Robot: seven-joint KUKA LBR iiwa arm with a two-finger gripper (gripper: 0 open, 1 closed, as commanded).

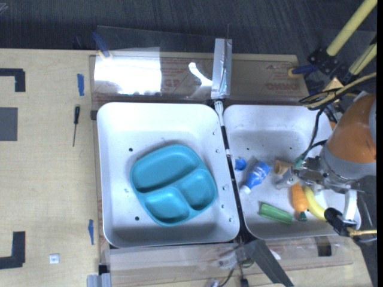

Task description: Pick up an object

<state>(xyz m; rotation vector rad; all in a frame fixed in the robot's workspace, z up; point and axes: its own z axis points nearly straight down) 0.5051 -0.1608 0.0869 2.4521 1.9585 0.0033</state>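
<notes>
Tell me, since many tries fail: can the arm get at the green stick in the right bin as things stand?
Probably yes. The green stick lies flat on the right bin's floor with nothing on top of it. The claw is just above it; the orange piece beside it could crowd the grasp.

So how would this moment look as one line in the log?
arm: over right bin | near: orange carrot, banana | left bin: blue plate
</notes>
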